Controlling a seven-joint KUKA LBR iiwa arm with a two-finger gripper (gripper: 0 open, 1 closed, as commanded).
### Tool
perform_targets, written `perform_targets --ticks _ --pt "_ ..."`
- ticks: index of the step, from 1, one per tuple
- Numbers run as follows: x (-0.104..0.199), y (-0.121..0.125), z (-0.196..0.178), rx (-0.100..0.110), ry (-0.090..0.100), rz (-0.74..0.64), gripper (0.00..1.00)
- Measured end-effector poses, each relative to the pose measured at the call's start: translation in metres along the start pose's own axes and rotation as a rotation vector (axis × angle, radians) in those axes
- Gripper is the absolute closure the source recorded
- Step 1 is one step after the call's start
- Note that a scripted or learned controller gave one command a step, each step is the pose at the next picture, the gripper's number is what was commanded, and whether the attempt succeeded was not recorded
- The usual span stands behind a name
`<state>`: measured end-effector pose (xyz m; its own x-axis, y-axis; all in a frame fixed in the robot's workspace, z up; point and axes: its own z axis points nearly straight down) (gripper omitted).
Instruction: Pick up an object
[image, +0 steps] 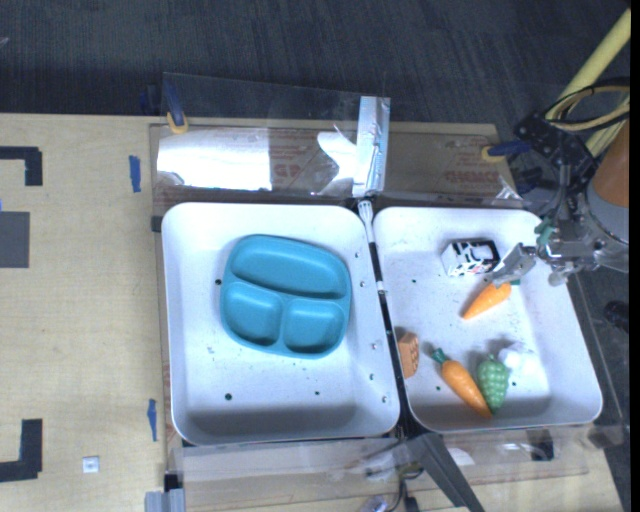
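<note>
I see gripper (532, 256) low over right bin (575, 350); can't tell its opening. Nearest carrot (487, 299) lies just below-left of its tip; whether they touch is unclear.

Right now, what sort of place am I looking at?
Probably a robot lab test bench: two white bins side by side, toy carrots in one, cables by the arm.

Robot body, right edge of frame. Gripper (522, 262): grey metal fingers on a pale metallic block with small teal-green fittings. Wrist (612, 180), upper right: orange band meeting a grey housing. Cables (560, 135): black bundle looping above the gripper, beside a yellow hose (600, 62) running to the top right corner.
</note>
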<state>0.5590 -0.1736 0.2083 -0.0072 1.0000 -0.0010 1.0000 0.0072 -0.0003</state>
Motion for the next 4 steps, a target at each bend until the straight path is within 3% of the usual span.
perform_targets --ticks 1,2,3,4 --pt "0.009 0.004 0.122 -0.006 0.000 -0.029 0.00" --pt "0.009 0.004 0.122 -0.007 0.001 -0.029 0.00" --pt "0.036 0.001 0.122 -0.006 0.000 -0.097 0.00" --pt "0.007 0.053 0.126 0.040 0.017 -0.101 0.00"
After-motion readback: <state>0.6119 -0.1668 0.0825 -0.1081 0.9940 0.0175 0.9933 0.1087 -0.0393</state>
